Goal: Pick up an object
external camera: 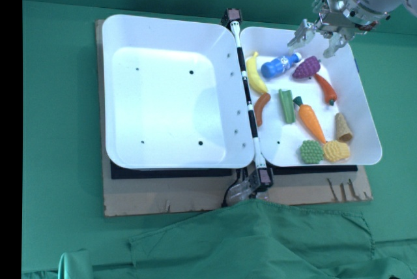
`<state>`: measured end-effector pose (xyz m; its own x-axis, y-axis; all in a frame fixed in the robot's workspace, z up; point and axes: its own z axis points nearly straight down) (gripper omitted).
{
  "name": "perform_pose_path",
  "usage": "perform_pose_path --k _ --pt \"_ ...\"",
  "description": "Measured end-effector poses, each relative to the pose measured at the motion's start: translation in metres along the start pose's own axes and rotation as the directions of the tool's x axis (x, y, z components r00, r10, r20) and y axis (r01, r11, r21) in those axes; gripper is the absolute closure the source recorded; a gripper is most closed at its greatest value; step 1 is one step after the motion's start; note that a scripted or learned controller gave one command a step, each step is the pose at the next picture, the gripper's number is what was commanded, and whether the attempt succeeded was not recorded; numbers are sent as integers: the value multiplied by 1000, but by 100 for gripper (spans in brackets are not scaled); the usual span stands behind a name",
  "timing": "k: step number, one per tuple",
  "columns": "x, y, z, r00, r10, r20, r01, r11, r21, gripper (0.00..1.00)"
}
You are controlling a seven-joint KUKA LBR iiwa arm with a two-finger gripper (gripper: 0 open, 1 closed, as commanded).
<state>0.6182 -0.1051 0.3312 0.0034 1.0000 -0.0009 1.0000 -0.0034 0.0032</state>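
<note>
Two shallow white bins sit side by side on a green counter, with a cardboard sheet (163, 203) under them and rumpled green cloth (260, 238) bunched at the near edge. So the left bin (117, 36) has nothing in it, and the right bin (365, 134) has all the toy food: banana (255, 74), blue bottle (280, 65), purple grapes (306, 67), carrot (310, 118), celery (287, 106), sausage (260, 107), chili (325, 88), cone (343, 127), corn (336, 151). The gripper (317, 42) hangs over the far edge of the right bin, fingers spread wide, gripping nothing, just above the bottle and grapes.
</note>
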Motion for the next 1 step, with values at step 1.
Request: perform_pose_path --k 1 --pt "-37 -10 72 1000 4 1 -4 1000 6 0"
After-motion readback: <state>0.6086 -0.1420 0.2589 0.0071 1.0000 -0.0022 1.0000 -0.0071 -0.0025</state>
